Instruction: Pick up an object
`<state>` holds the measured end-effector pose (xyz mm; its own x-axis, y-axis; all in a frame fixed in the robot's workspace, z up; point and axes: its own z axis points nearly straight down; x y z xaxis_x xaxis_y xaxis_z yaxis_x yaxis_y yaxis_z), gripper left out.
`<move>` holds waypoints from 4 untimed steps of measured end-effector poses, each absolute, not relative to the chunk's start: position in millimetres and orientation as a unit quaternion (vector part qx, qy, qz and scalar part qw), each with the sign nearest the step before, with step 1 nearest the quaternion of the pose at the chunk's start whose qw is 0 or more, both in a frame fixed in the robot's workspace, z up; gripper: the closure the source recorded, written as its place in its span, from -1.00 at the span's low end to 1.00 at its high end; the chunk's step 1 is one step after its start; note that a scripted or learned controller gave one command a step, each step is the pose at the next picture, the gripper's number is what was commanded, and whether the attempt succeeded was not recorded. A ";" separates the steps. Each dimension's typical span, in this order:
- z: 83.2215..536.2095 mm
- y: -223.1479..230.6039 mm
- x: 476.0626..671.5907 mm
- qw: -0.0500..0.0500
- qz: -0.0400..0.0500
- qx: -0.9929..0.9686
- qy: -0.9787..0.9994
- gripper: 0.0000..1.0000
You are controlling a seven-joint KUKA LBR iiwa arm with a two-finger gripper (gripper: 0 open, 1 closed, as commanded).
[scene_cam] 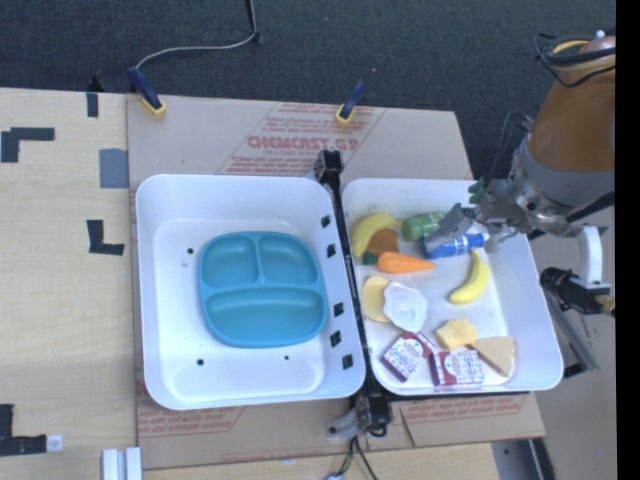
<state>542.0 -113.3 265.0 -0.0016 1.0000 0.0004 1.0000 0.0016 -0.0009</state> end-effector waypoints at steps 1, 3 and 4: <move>197.0 -70.6 616.1 0.001 0.001 -0.706 -0.708 -1.00; 220.8 -145.3 668.7 -0.001 0.000 -0.707 -0.707 -1.00; 117.9 -125.1 635.5 -0.004 -0.002 -0.707 -0.707 -1.00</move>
<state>635.5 -125.1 117.9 -0.0011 1.0000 -0.0023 1.0000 0.0011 0.0088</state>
